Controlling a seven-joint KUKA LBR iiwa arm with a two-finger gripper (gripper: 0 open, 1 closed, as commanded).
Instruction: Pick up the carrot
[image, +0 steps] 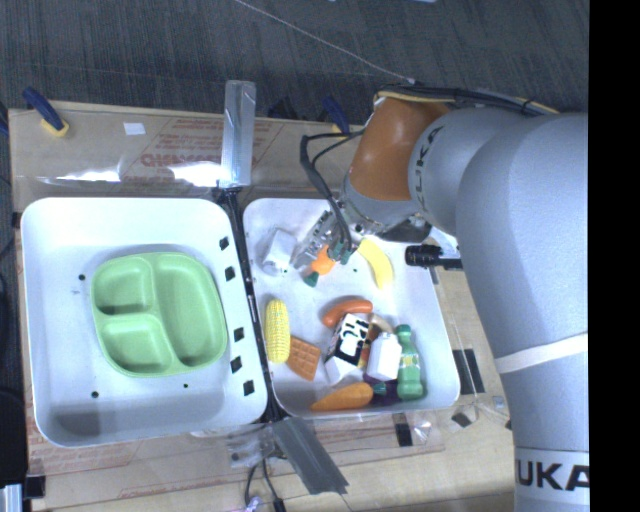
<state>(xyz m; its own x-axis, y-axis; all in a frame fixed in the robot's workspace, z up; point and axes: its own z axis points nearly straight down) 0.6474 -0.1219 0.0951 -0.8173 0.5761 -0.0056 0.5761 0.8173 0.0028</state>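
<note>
We see the gripper clenched on a small orange carrot in the upper part of the right bin, so we should lift straight and slowly.

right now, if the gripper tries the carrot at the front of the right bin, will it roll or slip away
The carrot looks smooth, tapered and rounded, so it may slip or twist out of a pinch. It lies on its side against the right bin's front wall, with a bottle and a cracker close by, so rolling far seems unlikely. It is probably a stiff, light toy.
</note>
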